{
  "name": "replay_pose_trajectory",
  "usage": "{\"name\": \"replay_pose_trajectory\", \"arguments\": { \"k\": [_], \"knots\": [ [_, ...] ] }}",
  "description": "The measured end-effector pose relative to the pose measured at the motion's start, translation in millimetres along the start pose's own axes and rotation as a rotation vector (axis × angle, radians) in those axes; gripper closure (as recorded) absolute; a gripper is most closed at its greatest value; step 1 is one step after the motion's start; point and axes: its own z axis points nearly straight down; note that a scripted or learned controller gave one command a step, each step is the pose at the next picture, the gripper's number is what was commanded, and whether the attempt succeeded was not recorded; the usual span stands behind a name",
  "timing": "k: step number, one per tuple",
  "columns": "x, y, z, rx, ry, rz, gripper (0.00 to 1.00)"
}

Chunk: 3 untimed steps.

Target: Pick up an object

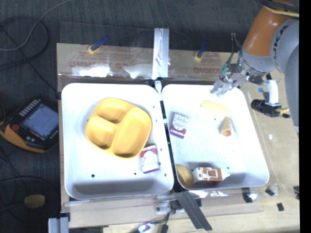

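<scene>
My gripper (pixel 219 88) hangs over the far right corner of the right bin (pixel 252 149), just above a pale yellow flat piece (pixel 214 107). Nothing shows between its fingers. In the same bin lie a small ice-cream cone (pixel 226 126), a purple-and-white carton (pixel 179 125), a brown-and-white carton (pixel 209 174) and a golden round object (pixel 183 175) at the front. The left bin (pixel 77 174) holds a large yellow sectioned plate (pixel 118 126) and a small red-and-white carton (pixel 149 159).
A clear plastic sheet with blue and yellow clips (pixel 98 43) stands behind the bins. A metal divider (pixel 161 52) rises at the back between them. A handheld pendant (pixel 31 125) lies on the floor to the left. The arm's orange band (pixel 265 25) is at the upper right.
</scene>
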Motion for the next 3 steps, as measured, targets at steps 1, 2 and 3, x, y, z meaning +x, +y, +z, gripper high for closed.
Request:
{"name": "replay_pose_trajectory", "arguments": {
  "k": [1, 2, 3],
  "knots": [
    [-1, 2, 55, 0.000, 0.002, -0.242, 1.00],
    [-30, 3, 81, -0.019, -0.001, -0.253, 1.00],
    [7, -33, -32, -0.003, 0.005, -0.160, 1.00]
  ]
}}
